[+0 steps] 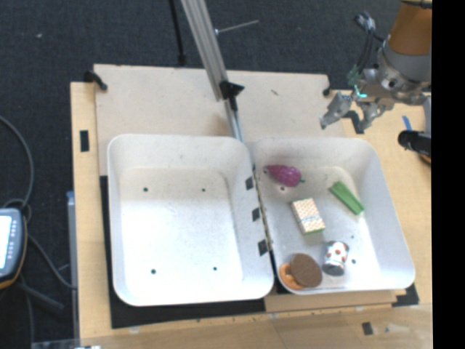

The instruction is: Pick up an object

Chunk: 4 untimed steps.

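Dark carpet surrounds your pale wooden tabletop point(167, 100), which carries two shallow white bins side by side, with a slanted metal post point(207, 38) rising behind their shared edge.

Any of the pieces in the right bin point(381, 187) would satisfy the task, and all of them lie below the gripper point(350, 115) and toward the front. Closest to it are the green block point(346, 197), almost straight down from it, and the purple plum-like fruit point(284, 174), down and to its left. Further on sits the patterned little box point(308, 215), and beyond that, against the bin's near wall, the brown round cookie point(305, 270) touching a small white and red can point(336, 257). The left bin point(131, 195) lies well off to the gripper's left.

The gripper hangs above the right bin's back rim, well apart from every piece, with its fingers point(336, 113) spread apart and nothing between them.

Watch for these risks. The green block lies flat and thin near the sloping wall, so the fingers could scrape the bin and slip over it. The fruit is rounded and could roll out of a closing pinch. The cookie and can are crowded into the corner, so going for one would likely nudge the other or jam a finger against the wall.
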### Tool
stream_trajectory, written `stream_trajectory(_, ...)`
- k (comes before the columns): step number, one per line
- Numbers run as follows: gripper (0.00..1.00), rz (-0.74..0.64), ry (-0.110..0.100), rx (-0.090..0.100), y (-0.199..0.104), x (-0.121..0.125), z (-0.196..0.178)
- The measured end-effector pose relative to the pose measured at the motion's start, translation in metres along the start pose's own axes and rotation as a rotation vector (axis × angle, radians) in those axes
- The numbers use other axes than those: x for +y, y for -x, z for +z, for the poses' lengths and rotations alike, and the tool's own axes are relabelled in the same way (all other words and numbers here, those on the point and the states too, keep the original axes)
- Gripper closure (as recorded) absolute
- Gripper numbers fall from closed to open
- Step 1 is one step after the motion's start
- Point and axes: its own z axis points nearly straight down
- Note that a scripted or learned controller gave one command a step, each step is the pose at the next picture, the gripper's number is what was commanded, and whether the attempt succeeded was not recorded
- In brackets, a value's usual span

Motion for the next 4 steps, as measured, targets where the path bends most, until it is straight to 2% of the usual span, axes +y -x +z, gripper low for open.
stream_trajectory(1, 0.0, -0.002, 0.005, -0.003, 0.0, 0.001, -0.004)
stream_trajectory(3, 0.0, -0.001, 0.001, -0.002, 0.005, 0.003, 0.083)
stream_trajectory(4, 0.0, -0.002, 0.0, -0.002, -0.003, 0.001, 0.138)
